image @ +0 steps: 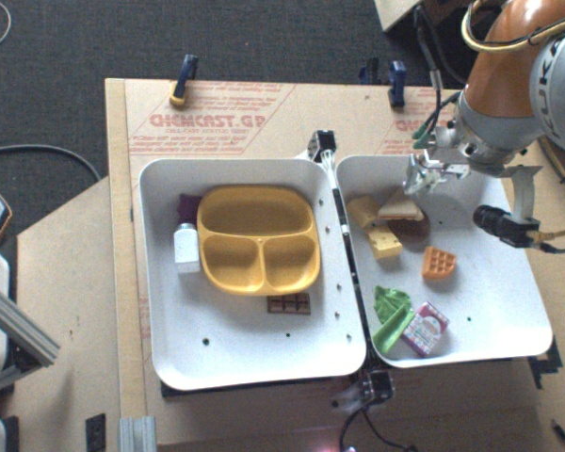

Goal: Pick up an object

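My gripper (424,179) hangs over the back of the right bin (508,309), just above and slightly right of a brown and white sandwich slice (402,215). I see nothing held in it. Close by lie a tan bread piece (361,209), a yellow cheese wedge (386,244) and an orange waffle (439,263). Toward the bin's front are a green leafy piece (391,314) and a small pink and green box (426,330).
The left bin (160,328) holds a yellow divided plate (259,238), a white bottle (186,248), a purple item (189,202) and a chocolate bar (289,303). A black cylinder on the arm (501,222) juts over the right bin. Clamps (183,80) grip the board's back edge.
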